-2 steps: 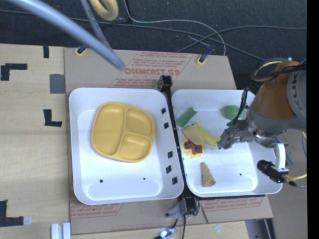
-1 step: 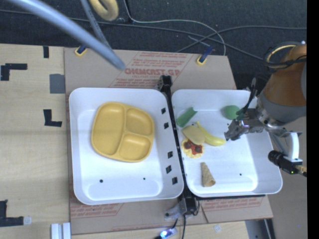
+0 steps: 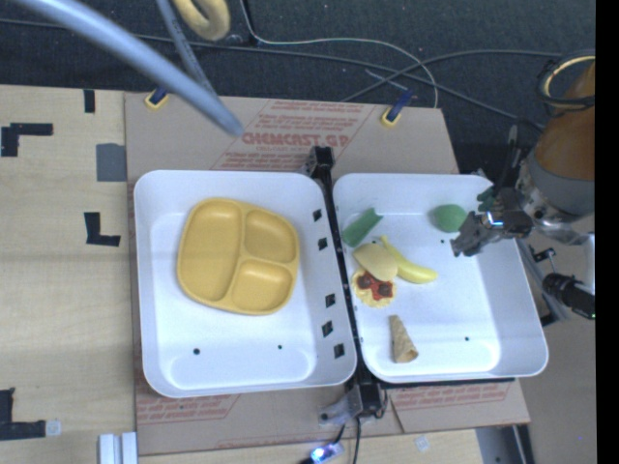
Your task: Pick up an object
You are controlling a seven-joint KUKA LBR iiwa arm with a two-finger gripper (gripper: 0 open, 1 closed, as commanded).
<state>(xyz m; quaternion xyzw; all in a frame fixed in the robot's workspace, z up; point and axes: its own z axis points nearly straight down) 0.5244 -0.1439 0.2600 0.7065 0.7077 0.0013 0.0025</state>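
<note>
The fingers [image 3: 468,241] look parted and hold nothing, so lower them squarely over the green lump [image 3: 449,217] just beside them, up-left in the right bin [image 3: 503,346], before you close.

The arm [image 3: 566,153] enters from the right, its orange-banded wrist section above the right bin's [image 3: 503,298] right rim. The gripper [image 3: 474,235] points left and slightly downward, positioned over the upper right part of that bin's floor.
</note>
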